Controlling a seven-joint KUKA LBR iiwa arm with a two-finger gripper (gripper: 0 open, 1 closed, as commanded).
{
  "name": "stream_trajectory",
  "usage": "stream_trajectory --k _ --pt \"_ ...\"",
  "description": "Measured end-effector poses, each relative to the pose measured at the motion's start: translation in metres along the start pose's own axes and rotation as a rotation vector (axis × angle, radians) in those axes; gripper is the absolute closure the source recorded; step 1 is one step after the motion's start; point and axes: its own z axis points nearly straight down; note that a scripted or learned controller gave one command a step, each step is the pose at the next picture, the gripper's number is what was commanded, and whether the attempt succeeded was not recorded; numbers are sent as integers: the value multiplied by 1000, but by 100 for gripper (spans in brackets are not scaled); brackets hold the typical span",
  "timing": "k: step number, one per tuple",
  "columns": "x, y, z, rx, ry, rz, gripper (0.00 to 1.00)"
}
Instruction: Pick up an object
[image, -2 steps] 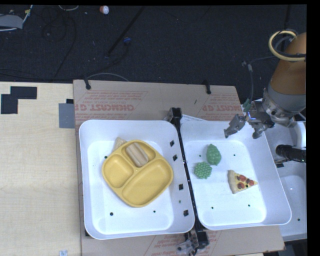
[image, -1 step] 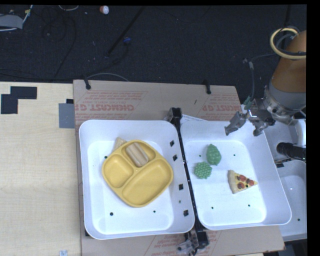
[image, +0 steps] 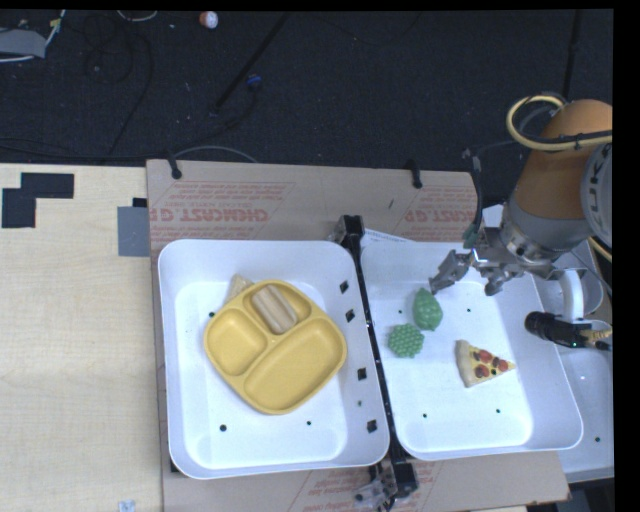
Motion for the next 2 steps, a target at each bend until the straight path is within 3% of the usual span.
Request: stream_trajectory --k 2 --pt "-5 -6 101 0 0 1 0"
